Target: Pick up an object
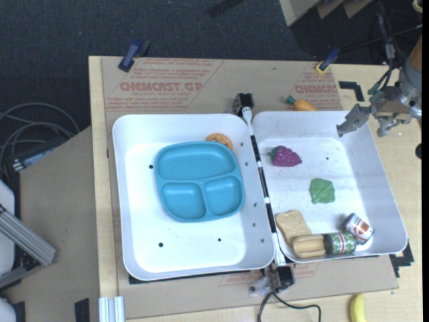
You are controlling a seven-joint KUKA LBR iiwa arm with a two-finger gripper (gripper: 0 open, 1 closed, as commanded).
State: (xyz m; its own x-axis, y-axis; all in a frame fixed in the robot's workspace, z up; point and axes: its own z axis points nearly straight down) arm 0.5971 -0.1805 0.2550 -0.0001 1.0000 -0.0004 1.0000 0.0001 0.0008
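My gripper hovers over the far right corner of the right bin, open, with nothing between its fingers. In that bin lie a purple bunch of grapes, a green leaf, a slice of bread, a tan bread roll, a green can on its side and a red and white can. The grapes are the closest to the gripper, well to its left and nearer the front.
The left bin holds a blue divided plate and a small orange pastry at its far edge. An orange carrot lies on the bench behind the right bin. A yellow banana lies at the front right.
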